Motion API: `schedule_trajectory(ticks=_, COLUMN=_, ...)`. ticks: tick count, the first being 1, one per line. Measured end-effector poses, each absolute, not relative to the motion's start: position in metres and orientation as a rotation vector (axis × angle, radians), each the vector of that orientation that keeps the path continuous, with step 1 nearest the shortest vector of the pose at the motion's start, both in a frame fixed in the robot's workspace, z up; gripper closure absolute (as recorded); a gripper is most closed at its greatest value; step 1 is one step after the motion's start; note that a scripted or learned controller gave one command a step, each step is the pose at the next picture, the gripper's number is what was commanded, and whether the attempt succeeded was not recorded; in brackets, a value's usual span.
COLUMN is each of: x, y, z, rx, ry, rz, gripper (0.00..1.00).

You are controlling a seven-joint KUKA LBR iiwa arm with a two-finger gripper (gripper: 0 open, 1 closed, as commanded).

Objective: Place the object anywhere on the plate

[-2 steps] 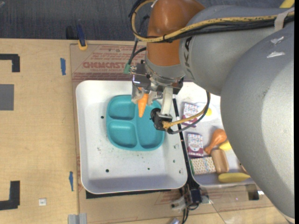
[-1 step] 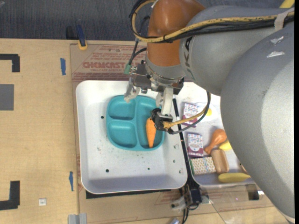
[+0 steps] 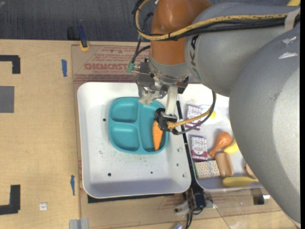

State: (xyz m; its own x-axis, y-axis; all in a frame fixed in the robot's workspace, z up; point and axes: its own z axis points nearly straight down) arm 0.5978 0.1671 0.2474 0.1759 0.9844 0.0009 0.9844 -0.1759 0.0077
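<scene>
Orange carrot, tapered, lying in teal plate's right compartment.

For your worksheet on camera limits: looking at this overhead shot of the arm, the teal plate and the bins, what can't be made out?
- End effector: the wrist above covers it, so whether its fingers are open or shut is hidden.
- Carrot on the plate: a black cable crosses its top end.
- Right bin: the arm covers its right part; the packets' print is too small to read.
</scene>
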Motion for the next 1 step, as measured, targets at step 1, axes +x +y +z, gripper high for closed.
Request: schedule_trajectory(ticks=1, x=0.5976, y=0.1671, z=0.2466, rx=2.405, ry=2.013, rz=0.006, gripper=0.0)
